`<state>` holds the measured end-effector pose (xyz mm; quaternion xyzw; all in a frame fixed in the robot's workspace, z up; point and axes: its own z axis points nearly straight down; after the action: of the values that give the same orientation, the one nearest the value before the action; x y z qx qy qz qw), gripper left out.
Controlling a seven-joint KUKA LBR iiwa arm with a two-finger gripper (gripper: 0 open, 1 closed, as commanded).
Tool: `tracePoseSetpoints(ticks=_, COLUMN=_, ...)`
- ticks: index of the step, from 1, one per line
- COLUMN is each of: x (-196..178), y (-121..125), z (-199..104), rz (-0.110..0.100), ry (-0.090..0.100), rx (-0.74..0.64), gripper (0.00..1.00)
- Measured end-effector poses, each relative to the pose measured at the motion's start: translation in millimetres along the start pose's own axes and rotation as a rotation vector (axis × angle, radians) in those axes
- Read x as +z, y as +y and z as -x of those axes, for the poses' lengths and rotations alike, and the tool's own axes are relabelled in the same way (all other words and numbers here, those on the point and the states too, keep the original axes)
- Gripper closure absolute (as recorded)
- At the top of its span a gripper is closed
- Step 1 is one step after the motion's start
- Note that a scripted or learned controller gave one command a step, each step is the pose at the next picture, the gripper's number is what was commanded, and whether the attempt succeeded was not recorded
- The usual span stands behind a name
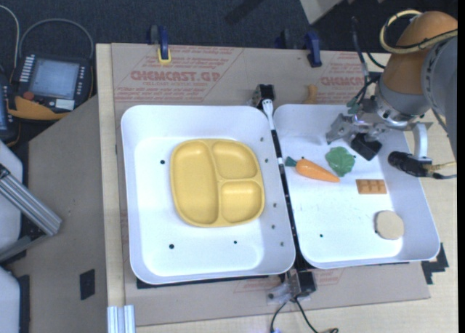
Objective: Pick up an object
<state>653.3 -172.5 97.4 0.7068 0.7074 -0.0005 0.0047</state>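
**Clerk:** Bench surface first: brown cardboard sheet (218, 73) printed in red lettering, two blue clamps at its far edge. On it?

**Checker:** Left bin (145, 179), white, holding one yellow divided plate (216, 181) (three compartments). Right bin (414, 230), white, touching the left one along its side.

**Clerk:** Contents of the right bin?

**Checker:** Orange carrot (315, 170) near its left wall; green leafy piece (340, 160) just beside the carrot's thick end; brown waffle square (371, 187); pale round cookie (389, 225) nearest the front.

**Clerk:** And the gripper?

**Checker:** Gripper (354, 133) low over the bin's far end, just behind the green piece; whether its fingers are spread or pressed together, I cannot tell. Nothing seen between them.
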Motion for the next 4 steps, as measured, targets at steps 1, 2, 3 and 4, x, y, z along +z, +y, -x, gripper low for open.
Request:
tracePoseSetpoints(ticks=1, x=-18.0, y=4.1, z=2.1, rz=0.016, ry=-0.006, rx=0.000, gripper=1.00)
tracePoseSetpoints(ticks=2, x=-65.6, y=-0.4, z=7.7, rz=0.000, ry=0.005, rx=0.001, gripper=1.00)
tracePoseSetpoints(ticks=3, x=-111.2, y=4.0, z=13.4, rz=0.001, ry=0.005, rx=0.000, gripper=1.00)
tracePoseSetpoints(ticks=4, x=-165.6, y=5.7, z=14.0, rz=0.002, ry=0.005, rx=0.000, gripper=1.00)
